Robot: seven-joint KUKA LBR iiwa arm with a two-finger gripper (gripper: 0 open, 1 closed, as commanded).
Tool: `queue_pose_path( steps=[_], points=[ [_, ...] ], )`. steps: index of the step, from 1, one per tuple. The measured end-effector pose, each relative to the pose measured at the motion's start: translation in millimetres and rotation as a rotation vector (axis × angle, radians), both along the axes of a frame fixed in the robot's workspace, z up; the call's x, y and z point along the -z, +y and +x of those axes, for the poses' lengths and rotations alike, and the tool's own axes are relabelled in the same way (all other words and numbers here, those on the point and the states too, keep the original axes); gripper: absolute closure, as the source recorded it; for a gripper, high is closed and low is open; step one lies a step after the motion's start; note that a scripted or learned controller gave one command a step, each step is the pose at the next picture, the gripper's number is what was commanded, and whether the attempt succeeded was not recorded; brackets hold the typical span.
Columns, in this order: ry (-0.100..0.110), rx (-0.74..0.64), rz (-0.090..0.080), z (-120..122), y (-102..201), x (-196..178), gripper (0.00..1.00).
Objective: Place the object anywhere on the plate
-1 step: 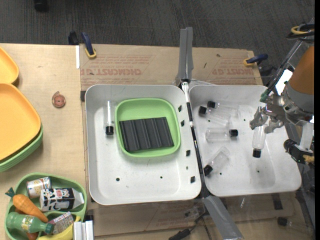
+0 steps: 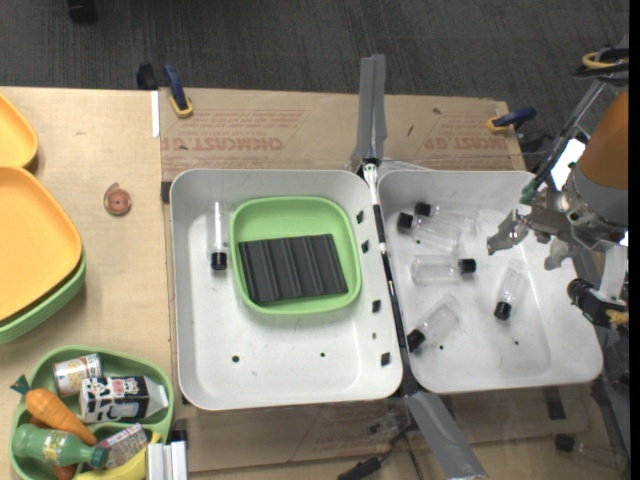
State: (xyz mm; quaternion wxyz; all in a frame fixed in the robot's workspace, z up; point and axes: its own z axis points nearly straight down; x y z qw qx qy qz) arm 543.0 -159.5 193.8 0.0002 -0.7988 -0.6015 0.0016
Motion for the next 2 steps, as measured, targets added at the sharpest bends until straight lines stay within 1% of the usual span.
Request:
queue_pose_path(
  steps=[1,2],
  points=[
    [0.000,0.095,0.000,-47,32,-62,0.00],
    [0.001,0.265,0.001,-65,28,-45,0.00]
  ],
)
